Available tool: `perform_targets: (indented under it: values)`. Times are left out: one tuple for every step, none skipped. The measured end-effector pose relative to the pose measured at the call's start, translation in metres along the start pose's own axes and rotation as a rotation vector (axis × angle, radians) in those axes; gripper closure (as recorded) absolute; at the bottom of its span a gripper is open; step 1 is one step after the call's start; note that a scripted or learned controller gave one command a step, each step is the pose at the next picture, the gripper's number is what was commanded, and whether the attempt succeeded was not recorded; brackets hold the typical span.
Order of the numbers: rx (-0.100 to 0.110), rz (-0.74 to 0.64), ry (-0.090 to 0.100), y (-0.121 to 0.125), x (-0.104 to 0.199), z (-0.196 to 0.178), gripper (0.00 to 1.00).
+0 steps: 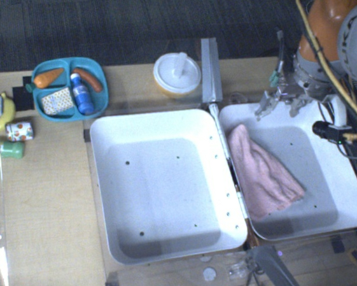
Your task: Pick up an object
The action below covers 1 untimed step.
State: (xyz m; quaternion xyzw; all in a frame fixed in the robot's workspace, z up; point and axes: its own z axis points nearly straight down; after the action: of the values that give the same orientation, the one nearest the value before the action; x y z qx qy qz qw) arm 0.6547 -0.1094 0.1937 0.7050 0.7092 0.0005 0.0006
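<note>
A pink cloth (263,174) lies crumpled along the left side of the right bin (340,217), from the bin's back left corner down toward its middle. My gripper (278,103) hangs over the back rim of the right bin, above and to the right of the cloth's upper end. Its two fingers are spread apart with nothing between them. The grey arm with its orange band (329,6) comes in from the upper right.
The left bin (106,179) sits beside the right one. Behind the bins stand a white lidded cup (177,73) and a blue divided tray (70,87) of toy food. A banana, a can and a green bottle (0,149) lie at far left.
</note>
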Motion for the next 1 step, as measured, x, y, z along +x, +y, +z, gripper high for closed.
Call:
perform_targets:
  values:
    - [-0.007,-0.031,0.0,-0.0633,0.002,0.0981,0.0]
